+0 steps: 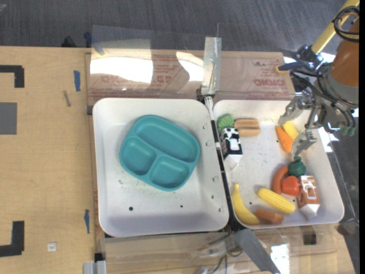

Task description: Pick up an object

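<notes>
Orange-banded wrist, black cables, thin metallic pincer (302, 124)

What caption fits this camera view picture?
Robot gripper hovers over toy food in the right bin; teal plate sits in the left bin.

Little here can truly be read. Red printing runs across the clear sheet (171, 73) that lies along the bench's far edge, behind the two bins. One block of it sits behind the left bin (108, 153) and another behind the right bin (336, 204). The letters look reversed or upside down and are too small and blurred to make out. In the right bin's near right corner stands a small orange and white carton (308, 194) with a printed front, but its marks are too tiny to read. No numbers, brand names or signs can be made out anywhere else.
</notes>
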`<state>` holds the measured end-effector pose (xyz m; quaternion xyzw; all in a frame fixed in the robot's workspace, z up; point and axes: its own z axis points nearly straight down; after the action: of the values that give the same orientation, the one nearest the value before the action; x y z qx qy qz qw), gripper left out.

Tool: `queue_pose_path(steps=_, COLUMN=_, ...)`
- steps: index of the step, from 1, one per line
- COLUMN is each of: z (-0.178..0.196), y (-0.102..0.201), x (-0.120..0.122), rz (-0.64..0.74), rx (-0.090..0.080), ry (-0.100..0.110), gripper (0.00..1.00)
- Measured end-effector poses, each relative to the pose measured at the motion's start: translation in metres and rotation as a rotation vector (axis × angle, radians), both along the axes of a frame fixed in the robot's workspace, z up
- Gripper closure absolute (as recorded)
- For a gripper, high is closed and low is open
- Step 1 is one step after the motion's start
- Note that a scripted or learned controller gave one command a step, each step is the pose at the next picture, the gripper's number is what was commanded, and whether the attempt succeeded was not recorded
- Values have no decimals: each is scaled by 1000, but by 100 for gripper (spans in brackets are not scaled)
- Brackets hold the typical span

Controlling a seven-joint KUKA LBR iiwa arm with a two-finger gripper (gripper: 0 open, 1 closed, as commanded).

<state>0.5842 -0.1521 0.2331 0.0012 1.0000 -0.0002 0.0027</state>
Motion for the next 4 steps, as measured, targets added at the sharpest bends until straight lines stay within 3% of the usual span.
queue_pose_path(steps=1, z=-114, y=-41, x=41, rz=-139, rx=3, ry=10, gripper=0)
queue_pose_path(steps=2, z=-144, y=-23, x=34, rz=-185, rx=0, ry=-5, gripper=0)
queue_pose_path(steps=3, z=-130, y=-22, x=38, rz=-183, rx=-2, ry=-20, gripper=100)
queue_pose_path(steps=4, z=-143, y=-11, x=-94, rz=164, rx=-2, ry=-6, gripper=100)
